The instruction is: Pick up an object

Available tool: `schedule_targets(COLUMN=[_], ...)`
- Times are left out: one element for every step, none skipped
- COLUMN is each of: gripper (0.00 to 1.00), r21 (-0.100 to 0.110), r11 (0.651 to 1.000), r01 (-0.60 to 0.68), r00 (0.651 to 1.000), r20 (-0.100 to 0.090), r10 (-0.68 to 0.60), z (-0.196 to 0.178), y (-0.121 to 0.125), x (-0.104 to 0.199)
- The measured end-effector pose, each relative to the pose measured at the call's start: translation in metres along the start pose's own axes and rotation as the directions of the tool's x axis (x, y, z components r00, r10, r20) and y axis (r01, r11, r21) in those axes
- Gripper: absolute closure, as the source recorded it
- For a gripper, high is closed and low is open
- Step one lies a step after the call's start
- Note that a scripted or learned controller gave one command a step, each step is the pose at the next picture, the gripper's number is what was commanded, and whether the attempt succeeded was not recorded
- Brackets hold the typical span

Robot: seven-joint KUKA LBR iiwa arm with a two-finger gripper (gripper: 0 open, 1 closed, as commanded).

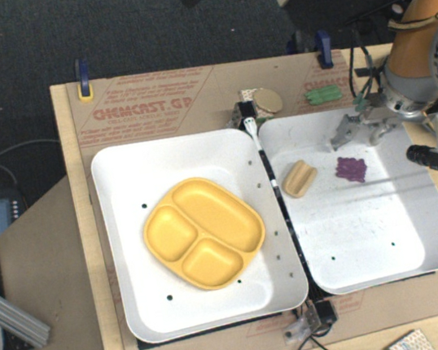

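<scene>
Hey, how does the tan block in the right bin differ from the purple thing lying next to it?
The tan block is light beige with smooth, rounded sides; the purple thing is dark violet with a ragged, lumpy outline. The tan block is the larger of the two and lies at a slant close to the bin's left wall, while the purple thing sits further right, nearer the hand. Both rest loose on the floor of the same white bin, apart from each other.

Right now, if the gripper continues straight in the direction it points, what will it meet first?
The gripper hangs over the far part of the right bin and seems to point downward, so it would probably meet the bin's bare white floor first. The purple object lies just nearer the camera; depth is unclear.
</scene>
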State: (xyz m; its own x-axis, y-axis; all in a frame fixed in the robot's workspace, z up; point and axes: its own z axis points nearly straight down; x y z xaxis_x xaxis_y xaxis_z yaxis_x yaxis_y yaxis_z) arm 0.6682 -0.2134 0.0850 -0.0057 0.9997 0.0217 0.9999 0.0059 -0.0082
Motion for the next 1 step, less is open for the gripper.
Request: schedule_targets(gripper=[0.00], r21=[-0.009], r11=[1.000], r01=[-0.002], r00=[1.000], r20=[0.012], r10=[0.002], z=[-0.0009], y=[-0.0457], x=[-0.0046])
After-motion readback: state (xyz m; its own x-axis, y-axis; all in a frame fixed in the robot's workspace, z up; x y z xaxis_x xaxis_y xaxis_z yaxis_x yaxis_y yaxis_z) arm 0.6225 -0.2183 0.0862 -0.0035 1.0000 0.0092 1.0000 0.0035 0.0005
